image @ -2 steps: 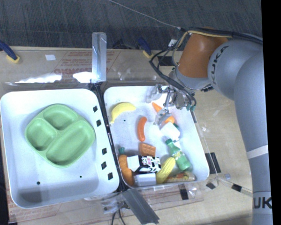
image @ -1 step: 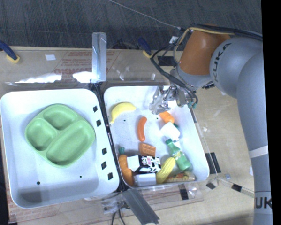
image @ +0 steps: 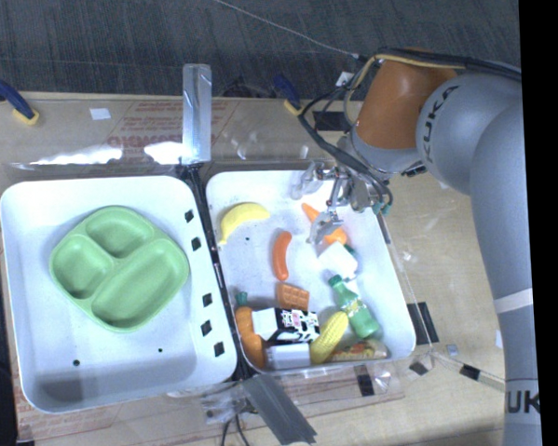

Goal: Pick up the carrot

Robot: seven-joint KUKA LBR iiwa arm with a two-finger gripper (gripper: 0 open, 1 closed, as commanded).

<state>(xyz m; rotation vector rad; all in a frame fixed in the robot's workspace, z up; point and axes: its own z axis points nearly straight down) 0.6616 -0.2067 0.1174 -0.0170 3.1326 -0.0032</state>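
My metal two-finger gripper (image: 328,226) grips one small orange carrot (image: 334,235) in the right white bin (image: 401,300); one green divided plate (image: 119,266) lies left.

Arm (image: 461,133) bent, wrist angled downward

Grey KUKA arm (image: 485,151), black lettering, orange wrist band (image: 394,99), black cables looped, metallic claw (image: 338,200).

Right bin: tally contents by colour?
In the right bin, as far as I can tell:
Yellow: 2, banana, corn
Orange: 3, carrot, sausage, cracker
Green: 1, bottle
Black-and-white: 1, carton
Total: 7
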